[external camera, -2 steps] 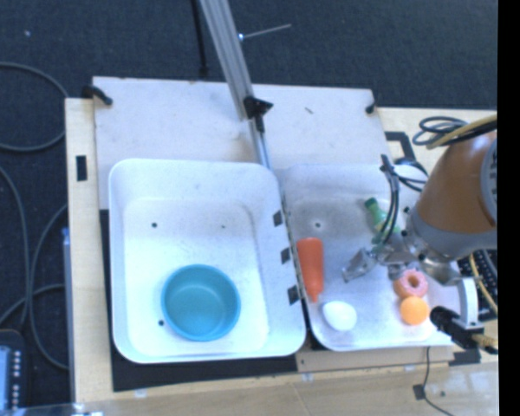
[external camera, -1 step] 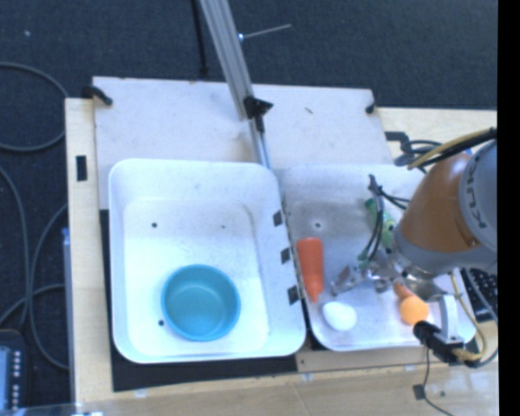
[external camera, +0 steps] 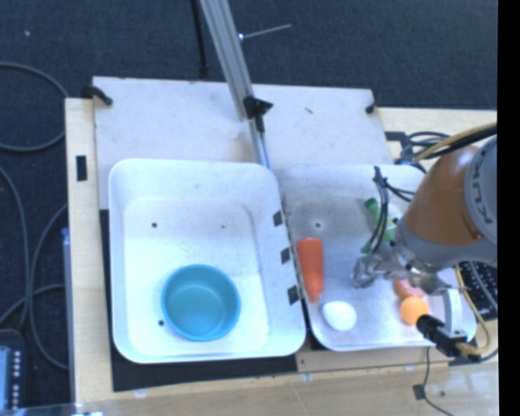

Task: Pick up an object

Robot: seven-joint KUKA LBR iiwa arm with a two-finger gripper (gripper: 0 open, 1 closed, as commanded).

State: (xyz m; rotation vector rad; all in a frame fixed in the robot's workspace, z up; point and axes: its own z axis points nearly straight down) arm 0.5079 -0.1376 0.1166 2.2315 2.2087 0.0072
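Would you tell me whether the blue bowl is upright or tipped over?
Upright: the blue bowl in the left bin shows its round open mouth.

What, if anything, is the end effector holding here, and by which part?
It cannot be told. The end effector sits low in the right bin, largely hidden by the arm; nothing is visibly in it. The carrot and the egg lie apart.

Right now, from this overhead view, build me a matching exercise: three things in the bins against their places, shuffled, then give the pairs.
Things:
1. blue bowl
2. orange carrot-shaped piece
3. white egg-shaped object

Places:
A. right bin, near corner, beside the dividing edge
B. left bin, near part
C. right bin, lying along its left wall

Pairs: 1-B, 2-C, 3-A
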